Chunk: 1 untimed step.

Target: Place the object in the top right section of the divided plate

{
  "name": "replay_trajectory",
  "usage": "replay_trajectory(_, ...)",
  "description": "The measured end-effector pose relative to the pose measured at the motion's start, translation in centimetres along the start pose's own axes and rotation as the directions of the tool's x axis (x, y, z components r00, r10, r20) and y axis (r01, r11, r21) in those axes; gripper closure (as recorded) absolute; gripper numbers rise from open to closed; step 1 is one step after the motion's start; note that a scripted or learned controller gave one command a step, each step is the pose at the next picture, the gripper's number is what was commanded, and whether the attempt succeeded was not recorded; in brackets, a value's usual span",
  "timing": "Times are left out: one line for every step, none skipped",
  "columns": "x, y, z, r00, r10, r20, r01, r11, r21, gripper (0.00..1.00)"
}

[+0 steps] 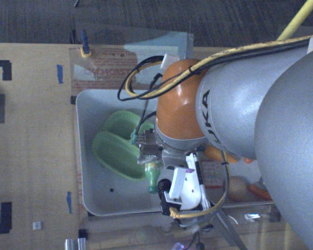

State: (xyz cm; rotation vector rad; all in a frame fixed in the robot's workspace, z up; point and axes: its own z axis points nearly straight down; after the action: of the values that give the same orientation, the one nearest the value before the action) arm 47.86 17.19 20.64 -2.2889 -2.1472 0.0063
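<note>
A light green divided plate [116, 146] lies in the left part of the white bin [94, 191]; its right side is hidden under the arm. My gripper [149, 159] hangs over the plate's right edge, mostly covered by the orange wrist band and grey arm. A small green, translucent-topped object [153, 178] shows just below the gripper at the plate's lower right rim. I cannot tell whether the gripper holds it or it rests in the bin.
Right of the gripper lie an orange item [218, 154], a red-labelled box [214, 176], a brown rounded item [239, 188] and an orange-red piece [260, 192]. The arm covers most of the right side. Yellow cable loops over the wrist.
</note>
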Motion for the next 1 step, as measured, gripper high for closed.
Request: replay_trajectory(4.34, 3.30, -6.65, 0.998, -0.064, 0.000, 0.064, 0.998, -0.005, 1.00)
